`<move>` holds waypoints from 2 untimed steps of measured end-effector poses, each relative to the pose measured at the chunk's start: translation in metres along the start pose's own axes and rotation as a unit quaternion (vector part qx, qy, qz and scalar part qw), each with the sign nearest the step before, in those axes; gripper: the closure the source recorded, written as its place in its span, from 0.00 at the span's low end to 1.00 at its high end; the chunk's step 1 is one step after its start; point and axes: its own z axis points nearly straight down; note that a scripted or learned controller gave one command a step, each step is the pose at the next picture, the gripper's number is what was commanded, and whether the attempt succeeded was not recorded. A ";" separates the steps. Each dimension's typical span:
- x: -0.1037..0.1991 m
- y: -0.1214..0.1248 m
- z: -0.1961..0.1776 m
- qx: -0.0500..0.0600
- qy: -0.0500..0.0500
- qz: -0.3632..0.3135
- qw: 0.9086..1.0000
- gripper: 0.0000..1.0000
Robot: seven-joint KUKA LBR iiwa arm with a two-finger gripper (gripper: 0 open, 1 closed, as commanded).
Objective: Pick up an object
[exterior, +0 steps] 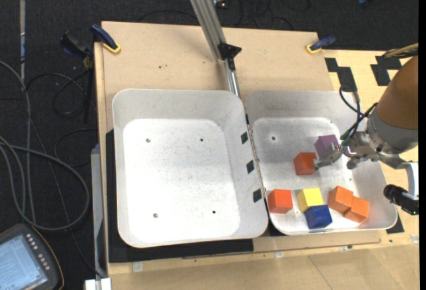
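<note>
We see the tool (331, 157) low near the right bin's (286, 124) right edge, beside a small matte purple block (326, 144); whether it grips anything we cannot tell.

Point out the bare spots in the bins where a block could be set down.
Free: the left bin, and the right bin's far-left corner beside the divider. Crowded: the right bin's near edge with orange, yellow and blue blocks, and mid-bin by the gripper.
</note>
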 end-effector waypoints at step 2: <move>-0.002 0.007 0.005 -0.014 -0.004 0.000 1.000 1.00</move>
